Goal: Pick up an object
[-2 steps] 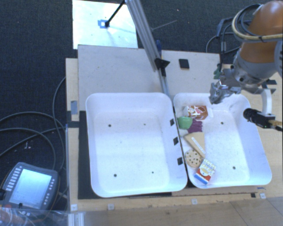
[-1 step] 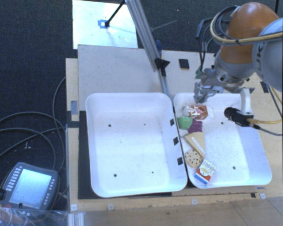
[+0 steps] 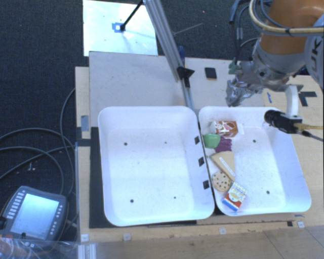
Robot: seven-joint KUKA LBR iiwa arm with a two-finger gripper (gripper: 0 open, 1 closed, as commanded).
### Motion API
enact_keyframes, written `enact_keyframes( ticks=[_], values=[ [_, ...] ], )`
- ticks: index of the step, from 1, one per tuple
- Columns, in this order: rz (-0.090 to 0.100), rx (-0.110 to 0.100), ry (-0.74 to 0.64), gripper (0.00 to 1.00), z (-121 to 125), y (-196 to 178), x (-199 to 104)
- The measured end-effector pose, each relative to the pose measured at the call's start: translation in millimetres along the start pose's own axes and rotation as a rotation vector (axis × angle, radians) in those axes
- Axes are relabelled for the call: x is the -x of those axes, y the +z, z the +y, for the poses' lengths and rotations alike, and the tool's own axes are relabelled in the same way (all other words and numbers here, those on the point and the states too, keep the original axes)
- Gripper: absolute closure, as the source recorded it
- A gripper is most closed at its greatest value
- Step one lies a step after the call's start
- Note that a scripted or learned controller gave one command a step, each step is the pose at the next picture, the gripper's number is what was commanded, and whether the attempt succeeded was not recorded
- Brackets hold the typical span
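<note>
Gripper hangs in the upper right of the frame, above the far rim of the right bin, at the end of the grey arm with its orange band. Whether it is spread or closed cannot be told from this angle, and nothing shows in its grasp.

The objects all lie along the left side of the right bin, near the wall shared with the left bin. From top to bottom: a red and white packet, a green object touching a purple one, a tan wedge, a round cookie, and a small orange, white and blue carton near the lower rim.

A handheld pendant with a lit screen sits in the lower left corner, beside black cables on the dark floor.
</note>
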State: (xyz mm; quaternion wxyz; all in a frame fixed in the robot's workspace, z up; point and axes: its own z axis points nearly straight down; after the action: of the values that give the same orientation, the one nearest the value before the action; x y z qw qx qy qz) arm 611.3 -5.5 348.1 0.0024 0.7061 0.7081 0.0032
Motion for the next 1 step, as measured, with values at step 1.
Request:
enact_keyframes(
  ticks=[1],
  values=[
    [-0.001, -0.013, 0.0, 1.0, 50.3, 83.2, -32.2]
  ],
)
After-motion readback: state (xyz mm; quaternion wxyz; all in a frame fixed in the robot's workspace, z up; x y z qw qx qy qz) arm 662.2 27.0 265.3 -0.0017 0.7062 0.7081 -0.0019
